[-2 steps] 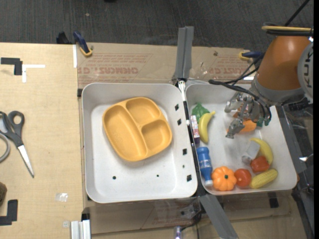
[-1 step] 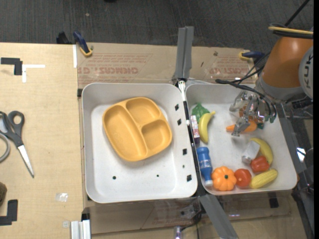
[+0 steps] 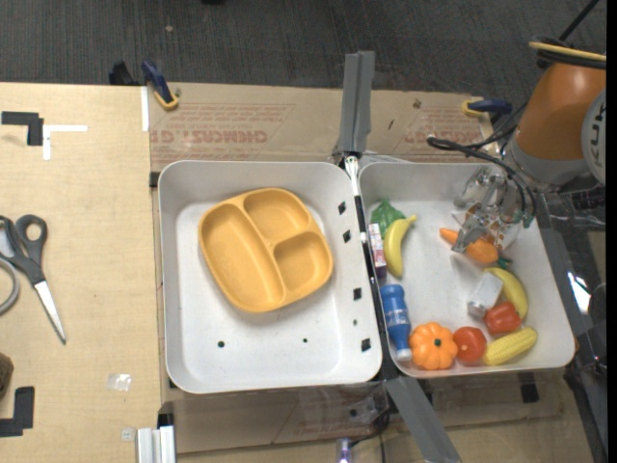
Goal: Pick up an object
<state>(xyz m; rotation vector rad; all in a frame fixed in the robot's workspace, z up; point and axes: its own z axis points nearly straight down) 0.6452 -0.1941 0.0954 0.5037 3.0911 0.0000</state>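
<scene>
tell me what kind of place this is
Likely a robotics lab bench: a robot arm reaches over two white bins, one full of toy food such as a pumpkin, with scissors lying nearby.

Brightness: we get even, fairly bright light from overhead, nothing dim.
Shadows: soft and short; the yellow plate [image 3: 266, 249] drops a faint one on the left bin [image 3: 183, 355] floor.
Glare: mild sheen on the bin rims and the arm's orange band [image 3: 559, 114].
Sharpness: mostly crisp, though the gripper [image 3: 482, 222] area looks a bit smeared to us.
Edges: the dark floor [image 3: 289, 17] along the top reads grainy.
</scene>
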